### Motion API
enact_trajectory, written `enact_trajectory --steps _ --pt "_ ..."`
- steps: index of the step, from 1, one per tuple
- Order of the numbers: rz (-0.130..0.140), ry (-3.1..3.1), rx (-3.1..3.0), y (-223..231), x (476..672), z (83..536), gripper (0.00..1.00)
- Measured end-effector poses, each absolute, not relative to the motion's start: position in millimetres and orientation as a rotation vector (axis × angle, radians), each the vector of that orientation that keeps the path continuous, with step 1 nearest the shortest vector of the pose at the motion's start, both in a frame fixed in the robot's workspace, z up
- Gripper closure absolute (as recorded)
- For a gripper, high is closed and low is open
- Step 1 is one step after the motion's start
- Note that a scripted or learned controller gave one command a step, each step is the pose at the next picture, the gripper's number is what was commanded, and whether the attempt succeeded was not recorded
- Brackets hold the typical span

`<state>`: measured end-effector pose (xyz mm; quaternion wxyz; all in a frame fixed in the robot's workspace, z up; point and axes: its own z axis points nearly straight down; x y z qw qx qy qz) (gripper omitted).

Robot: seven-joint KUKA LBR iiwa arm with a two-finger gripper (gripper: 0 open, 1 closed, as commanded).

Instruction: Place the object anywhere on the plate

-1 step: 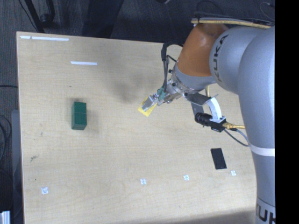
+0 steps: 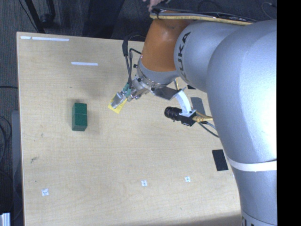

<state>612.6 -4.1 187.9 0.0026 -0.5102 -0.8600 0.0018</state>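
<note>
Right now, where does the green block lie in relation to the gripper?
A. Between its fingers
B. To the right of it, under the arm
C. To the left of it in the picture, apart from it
C: the green block lies on the wooden surface, left of the gripper and apart from it.

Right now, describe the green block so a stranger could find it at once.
Start at the light wooden bench top and look to its left half, well away from the grey arm. The green block lies there alone, a small dark green oblong. The yellow piece at the end effector is the nearest other colour.
</note>
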Motion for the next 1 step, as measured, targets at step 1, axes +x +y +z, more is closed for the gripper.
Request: enact_trajectory --steps 1 --pt "0.005 -2.670 -1.643 -152.0 625.7 237.5 1.00"
